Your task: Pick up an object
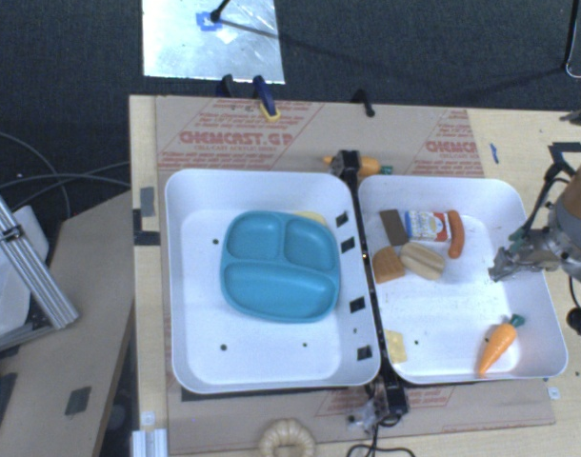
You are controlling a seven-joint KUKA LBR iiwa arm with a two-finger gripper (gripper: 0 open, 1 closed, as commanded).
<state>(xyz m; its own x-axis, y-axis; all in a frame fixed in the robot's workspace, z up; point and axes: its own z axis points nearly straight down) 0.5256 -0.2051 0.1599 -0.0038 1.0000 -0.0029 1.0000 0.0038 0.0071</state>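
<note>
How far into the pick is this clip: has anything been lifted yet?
Nothing looks lifted. The end effector is over the right bin near its right wall, apart from every item. The carrot, hot dog and bread all lie on the bin floor. Approach, grasp and lift are left.

Robotics lab, test bench setup. Bench (414,131) topped with brown sheet printed "CHEMCAST GP", clamps at far edge. Two shallow white bins (190,208) joined by black clips along shared edge. Toy food as props: plastic carrot (497,343), hot dog (455,233). Aluminium extrusion frame (24,260) at left, loose cables (76,174) over dark carpet (62,46), reflective panel (212,25) on floor.
</note>
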